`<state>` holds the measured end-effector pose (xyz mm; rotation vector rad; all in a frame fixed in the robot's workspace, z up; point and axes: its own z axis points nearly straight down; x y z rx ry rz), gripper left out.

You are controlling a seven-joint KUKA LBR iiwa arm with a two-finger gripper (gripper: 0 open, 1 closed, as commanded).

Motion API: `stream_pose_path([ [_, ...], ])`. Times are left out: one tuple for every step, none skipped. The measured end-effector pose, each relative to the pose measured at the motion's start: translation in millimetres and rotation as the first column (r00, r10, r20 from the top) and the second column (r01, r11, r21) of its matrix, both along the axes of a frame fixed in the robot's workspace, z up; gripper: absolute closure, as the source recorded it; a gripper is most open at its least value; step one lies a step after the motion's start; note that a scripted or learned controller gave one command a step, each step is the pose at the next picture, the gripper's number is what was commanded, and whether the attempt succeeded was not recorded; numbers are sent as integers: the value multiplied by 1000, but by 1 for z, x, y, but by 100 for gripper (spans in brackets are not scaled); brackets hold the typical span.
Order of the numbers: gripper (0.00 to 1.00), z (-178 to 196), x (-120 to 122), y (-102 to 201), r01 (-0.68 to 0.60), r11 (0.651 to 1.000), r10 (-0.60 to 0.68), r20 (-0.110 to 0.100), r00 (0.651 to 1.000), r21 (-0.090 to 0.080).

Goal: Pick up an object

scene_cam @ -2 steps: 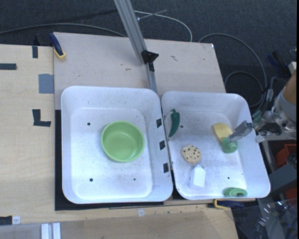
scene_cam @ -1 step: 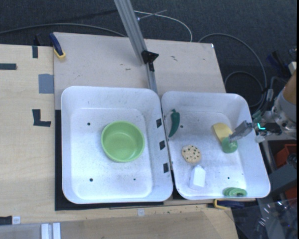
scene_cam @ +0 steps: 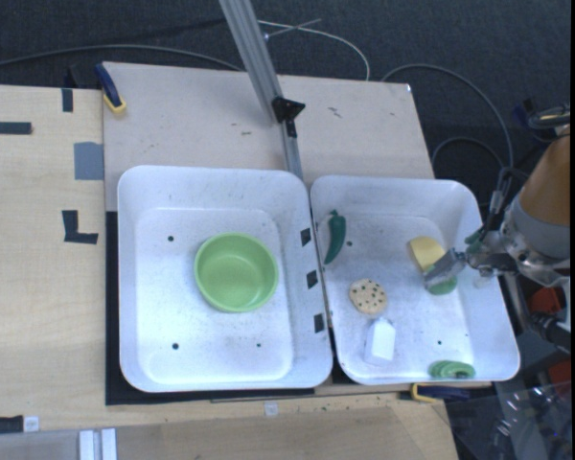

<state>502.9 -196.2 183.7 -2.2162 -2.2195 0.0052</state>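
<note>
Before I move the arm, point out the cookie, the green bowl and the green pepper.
cookie (scene_cam: 368, 297): camera view, centre of its speckled top.
green bowl (scene_cam: 236, 272): camera view, inside bottom.
green pepper (scene_cam: 334, 236): camera view, middle of its body.

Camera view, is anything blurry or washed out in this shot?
In the camera view, the light is even and soft, with faint shadows; the round green plastic bowl in the left white bin is sharp, while the gripper by the yellow wedge looks smeared; the right white bin is bright but keeps its speckles.

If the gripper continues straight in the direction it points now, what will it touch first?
Probably the yellow block: the gripper points left into the right bin and is already at the block's edge, though depth is unclear.
</note>
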Motion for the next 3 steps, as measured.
stream_pose_path([
  [0, -48, 6, 4, 0, 1000, 0, -1, 1000, 0],
  [0, -96, 7, 4, 0, 1000, 0, 5, 1000, -3],
  [100, -85, 6, 5, 0, 1000, 0, 4, 1000, -1],
])
